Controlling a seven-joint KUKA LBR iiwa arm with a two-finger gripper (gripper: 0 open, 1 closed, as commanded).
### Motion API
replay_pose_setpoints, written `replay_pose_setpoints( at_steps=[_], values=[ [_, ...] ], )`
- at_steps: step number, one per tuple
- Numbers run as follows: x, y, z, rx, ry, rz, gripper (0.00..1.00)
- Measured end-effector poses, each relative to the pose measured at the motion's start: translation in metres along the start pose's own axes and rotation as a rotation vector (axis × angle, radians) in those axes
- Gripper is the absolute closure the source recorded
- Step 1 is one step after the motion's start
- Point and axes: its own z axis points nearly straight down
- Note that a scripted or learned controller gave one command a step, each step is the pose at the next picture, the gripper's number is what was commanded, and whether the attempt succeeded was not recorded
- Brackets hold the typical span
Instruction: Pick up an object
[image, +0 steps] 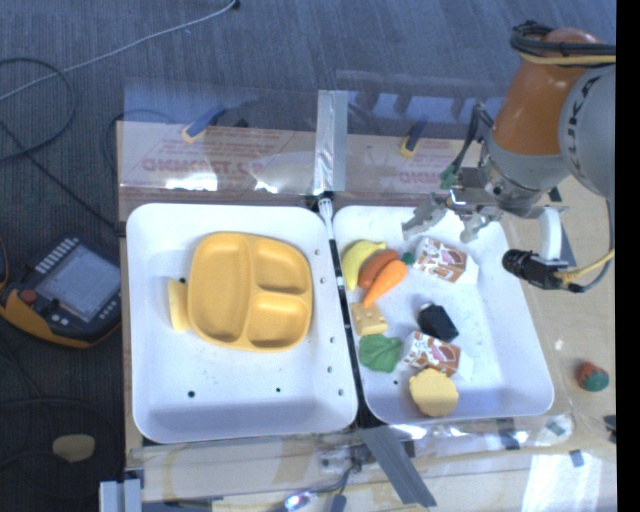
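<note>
Hand (452, 212) is hovering with fingers spread and empty over the right white bin's (520, 345) far end, just above the small patterned red-and-white packet (440, 261); risk: fingers skidding off its flat top, nudging the orange plastic carrot (384, 275).

Dark grey carpet (80, 40), trailing cables (30, 75), wooden bench (590, 330)

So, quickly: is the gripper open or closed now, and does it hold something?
Gripper: open, holding nothing, above the right white bin.
</note>
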Motion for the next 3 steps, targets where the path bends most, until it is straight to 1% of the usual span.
replay_pose_setpoints(
  at_steps=[1, 2, 3],
  values=[
    [0.015, 0.010, 0.115, -0.001, -0.001, -0.090, 0.00],
    [0.015, -0.006, 0.144, -0.011, -0.004, -0.215, 0.00],
    [-0.011, -0.005, 0.116, -0.001, -0.001, -0.100, 0.00]
  ],
)
